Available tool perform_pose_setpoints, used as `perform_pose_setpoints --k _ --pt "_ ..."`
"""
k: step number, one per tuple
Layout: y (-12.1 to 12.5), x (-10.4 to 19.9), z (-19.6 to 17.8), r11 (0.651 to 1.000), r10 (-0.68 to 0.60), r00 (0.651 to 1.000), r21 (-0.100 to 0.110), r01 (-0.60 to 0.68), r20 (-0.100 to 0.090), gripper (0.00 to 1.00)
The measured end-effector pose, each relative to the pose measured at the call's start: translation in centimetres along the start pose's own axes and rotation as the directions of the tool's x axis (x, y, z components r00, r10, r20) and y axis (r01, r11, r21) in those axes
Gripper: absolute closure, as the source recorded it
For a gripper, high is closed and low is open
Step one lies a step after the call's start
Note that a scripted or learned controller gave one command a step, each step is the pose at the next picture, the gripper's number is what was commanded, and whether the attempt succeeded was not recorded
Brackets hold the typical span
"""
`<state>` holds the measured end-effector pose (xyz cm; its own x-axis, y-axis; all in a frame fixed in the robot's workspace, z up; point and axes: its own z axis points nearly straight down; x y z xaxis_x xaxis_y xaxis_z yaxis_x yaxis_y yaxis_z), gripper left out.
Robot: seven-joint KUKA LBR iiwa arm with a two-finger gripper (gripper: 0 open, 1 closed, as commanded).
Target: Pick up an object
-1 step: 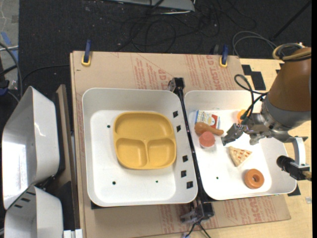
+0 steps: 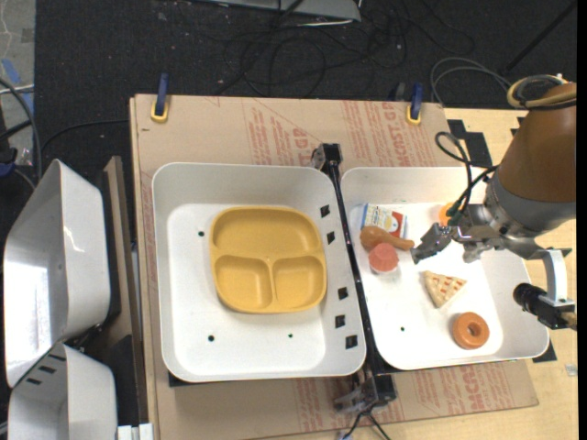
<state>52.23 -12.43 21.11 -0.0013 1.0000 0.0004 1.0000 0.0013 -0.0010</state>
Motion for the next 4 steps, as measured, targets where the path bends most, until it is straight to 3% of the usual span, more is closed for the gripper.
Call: perform_pose_setpoints --k 2,3,4 --pt "0.3 0.3 9.7 1.000 0.003 1.000 0.004 -0.003 0.000 0.00" --pt "0.6 0.1 11.4 1.000 0.004 1.000 -0.011 -0.004 0.005 0.00" --pt "0.9 -0.2 10.0 1.000 0.008 1.000 -0.021 -0.007 0.011 1.00"
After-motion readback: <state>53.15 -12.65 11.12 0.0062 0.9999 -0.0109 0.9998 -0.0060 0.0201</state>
